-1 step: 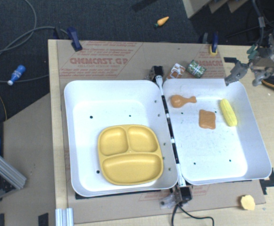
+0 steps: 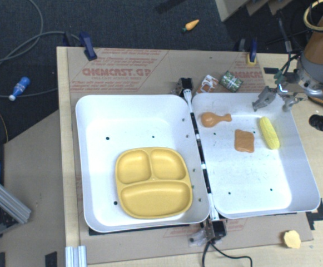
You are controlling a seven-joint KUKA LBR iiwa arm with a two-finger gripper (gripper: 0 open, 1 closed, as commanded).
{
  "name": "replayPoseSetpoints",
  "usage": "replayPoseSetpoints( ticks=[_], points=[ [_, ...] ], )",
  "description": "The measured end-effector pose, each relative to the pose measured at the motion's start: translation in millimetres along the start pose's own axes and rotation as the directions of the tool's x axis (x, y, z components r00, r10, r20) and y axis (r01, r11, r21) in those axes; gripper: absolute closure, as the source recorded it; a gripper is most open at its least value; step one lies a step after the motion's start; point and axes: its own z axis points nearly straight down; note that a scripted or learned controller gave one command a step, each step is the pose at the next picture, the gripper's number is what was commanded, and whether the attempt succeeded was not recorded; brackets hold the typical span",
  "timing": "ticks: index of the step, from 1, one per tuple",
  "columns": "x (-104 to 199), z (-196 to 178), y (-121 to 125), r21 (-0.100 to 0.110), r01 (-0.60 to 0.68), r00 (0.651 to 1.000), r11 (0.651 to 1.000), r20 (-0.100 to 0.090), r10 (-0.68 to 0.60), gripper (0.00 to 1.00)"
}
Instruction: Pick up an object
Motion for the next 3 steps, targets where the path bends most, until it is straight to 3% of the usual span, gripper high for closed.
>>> replayPoseSetpoints(
  ticks=[1,2,3],
  points=[
    [21,68,-22,-0.016,0.002,1.0,1.0,0.004,-0.002,0.0],
    [50,83,-55,0.001,0.001,1.0,1.0,-0.003,-0.001,0.0],
    [49,72,-53,-0.004,-0.001,1.0,1.0,0.0,0.001,1.0]
  ],
)
